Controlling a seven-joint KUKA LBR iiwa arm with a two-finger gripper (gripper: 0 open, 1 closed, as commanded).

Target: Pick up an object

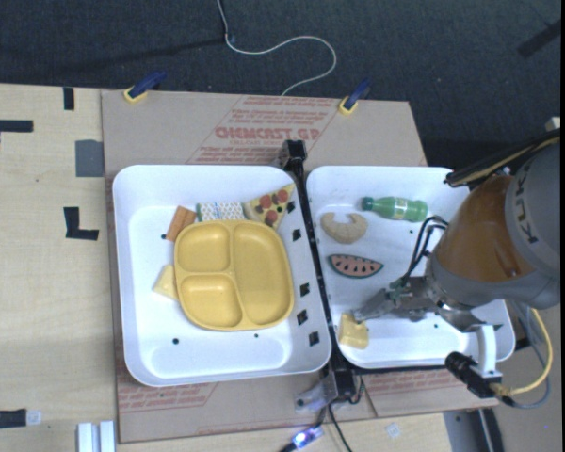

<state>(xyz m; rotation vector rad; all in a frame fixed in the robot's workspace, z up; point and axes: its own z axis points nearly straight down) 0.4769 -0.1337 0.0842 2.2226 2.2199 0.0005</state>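
Low in right bin (395,351), yellow cheese wedge (354,332) sits at front-left corner, just left of and slightly below my gripper (369,309). Can't tell gripper state from this angle. Wedge nearest obj; watermelon slice (356,266) and green bottle (394,207) lie farther back.

The gripper (365,311) is low in the right bin (395,348), right next to a yellow cheese piece (354,332). The watermelon slice (356,266) lies just past the fingers, with the green bottle (394,207) farther off.
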